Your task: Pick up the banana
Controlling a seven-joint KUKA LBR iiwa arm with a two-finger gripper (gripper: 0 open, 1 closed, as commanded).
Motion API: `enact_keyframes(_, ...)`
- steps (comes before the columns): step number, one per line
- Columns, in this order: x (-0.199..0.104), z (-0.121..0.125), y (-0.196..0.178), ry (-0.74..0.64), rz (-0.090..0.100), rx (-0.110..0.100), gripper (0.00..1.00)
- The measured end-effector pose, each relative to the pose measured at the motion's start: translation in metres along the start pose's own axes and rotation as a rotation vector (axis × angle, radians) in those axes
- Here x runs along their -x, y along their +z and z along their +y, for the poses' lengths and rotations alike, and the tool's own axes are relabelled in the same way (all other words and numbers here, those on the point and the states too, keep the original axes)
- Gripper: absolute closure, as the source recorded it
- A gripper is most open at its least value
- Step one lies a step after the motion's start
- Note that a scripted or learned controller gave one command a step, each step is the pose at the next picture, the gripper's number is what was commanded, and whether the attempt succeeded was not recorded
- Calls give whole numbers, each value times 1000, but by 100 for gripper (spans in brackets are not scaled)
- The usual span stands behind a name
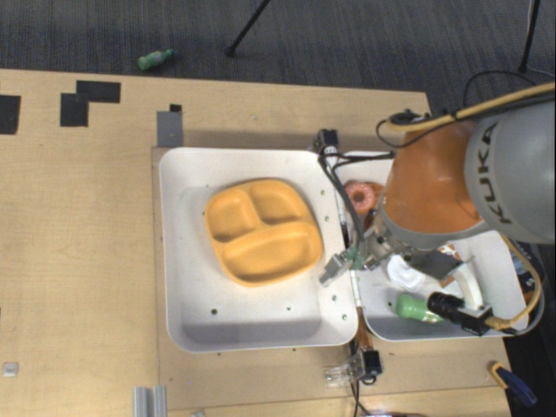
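My gripper (340,268) hangs low over the wall between the two bins, at the left edge of the right bin (382,328). The grey arm with its orange band (430,185) covers most of that bin. A pale, cream-yellow elongated thing (470,287), which may be the banana, lies at the bin's right side, partly under the arm and well to the right of the gripper. Nothing shows in the gripper's grasp.
A pink donut (359,195) lies at the right bin's far left, a green object (417,308) and a white object (404,274) near its front. The left bin (187,320) holds a yellow divided plate (261,230). A green item (156,57) lies on the floor beyond the bench.
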State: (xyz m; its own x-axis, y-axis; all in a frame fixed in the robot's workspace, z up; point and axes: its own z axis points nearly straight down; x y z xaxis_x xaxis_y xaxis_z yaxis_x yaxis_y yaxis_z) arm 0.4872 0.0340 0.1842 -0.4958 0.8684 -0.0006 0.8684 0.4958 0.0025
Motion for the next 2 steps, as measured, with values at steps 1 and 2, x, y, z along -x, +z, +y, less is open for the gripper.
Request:
enact_keyframes(1, -21, 18, 33, -149, -19, 9, 0)
enact_keyframes(2, -22, 19, 38, -178, -25, 8, 0)
